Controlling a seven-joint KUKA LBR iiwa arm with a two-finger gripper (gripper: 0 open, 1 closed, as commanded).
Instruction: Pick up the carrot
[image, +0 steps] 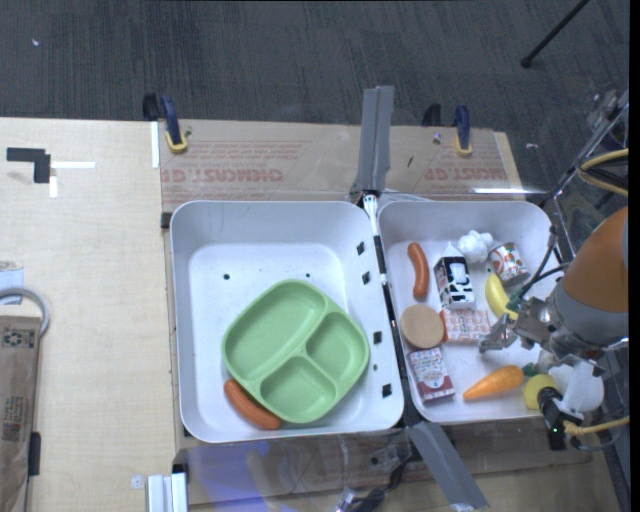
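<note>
One carrot (494, 383), orange, tapered, smooth plastic look, lies flat in the right bin (535, 215) near its front edge, thick end toward the right wall, point toward the left. Just left of it, a small red-and-white packet (431, 373); above that a round tan disc (423, 326), then a red sausage (418, 270) up toward the back. Mid-bin: black-and-white carton (454, 281), pinkish wafer pack (468, 324), yellow banana (496, 295), a can (507, 262), a white crumpled thing (476, 243) near the back edge. A yellow item (540, 387) sits just right of the carrot's thick end.

Gripper (500, 335) hangs over the right side of that bin, above the carrot, nothing visibly between its fingers; how far apart they stand, cannot tell.

Left bin (190, 300): green divided plate (295, 350), another sausage (250, 404) tucked at its front-left rim.
</note>
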